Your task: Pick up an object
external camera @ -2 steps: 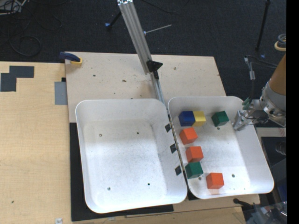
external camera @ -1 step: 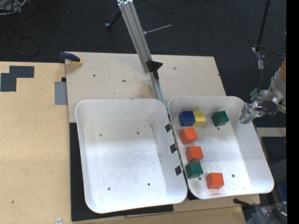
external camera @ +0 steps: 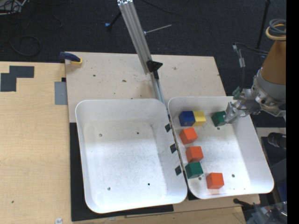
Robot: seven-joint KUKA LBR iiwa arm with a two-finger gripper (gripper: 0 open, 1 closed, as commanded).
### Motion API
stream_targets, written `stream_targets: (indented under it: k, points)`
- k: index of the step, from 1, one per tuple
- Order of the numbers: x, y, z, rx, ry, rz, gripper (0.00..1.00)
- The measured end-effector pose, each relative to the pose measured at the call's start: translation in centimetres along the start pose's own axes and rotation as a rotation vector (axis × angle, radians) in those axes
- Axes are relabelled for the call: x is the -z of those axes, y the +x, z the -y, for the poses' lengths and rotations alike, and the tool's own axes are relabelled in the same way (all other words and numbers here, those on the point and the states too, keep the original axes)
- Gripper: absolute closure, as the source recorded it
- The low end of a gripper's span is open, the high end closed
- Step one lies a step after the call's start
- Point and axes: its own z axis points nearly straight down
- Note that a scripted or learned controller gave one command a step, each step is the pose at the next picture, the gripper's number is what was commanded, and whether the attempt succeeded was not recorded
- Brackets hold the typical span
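The right bin holds several small cubes. A blue cube and a yellow cube sit side by side near its far left. Below them lie an orange cube, a second orange cube, a green cube and a third orange cube. Another green cube lies at the far side of the bin. My gripper reaches in from the right and sits low, right against this green cube's right side. The view does not tell whether it grips the cube.
The left bin stands beside the right one, with black clips on the shared wall. A slanted aluminium bar rises behind the bins. A blue and yellow clamp lies at the bench's far left corner.
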Motion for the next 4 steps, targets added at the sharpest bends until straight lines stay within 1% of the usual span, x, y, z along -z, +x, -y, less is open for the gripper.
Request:
stream_targets:
  k: [1,2,3,4]
  points:
    - [-1.7,5.7,0.0,0.000,0.002,0.000,1.00]
    - [-1.8,11.0,-0.9,0.000,0.000,0.000,1.00]
    - [-1.6,16.7,-0.7,0.000,0.001,0.000,1.00]
    - [-3.2,21.1,-1.0,-0.002,0.004,0.002,1.00]
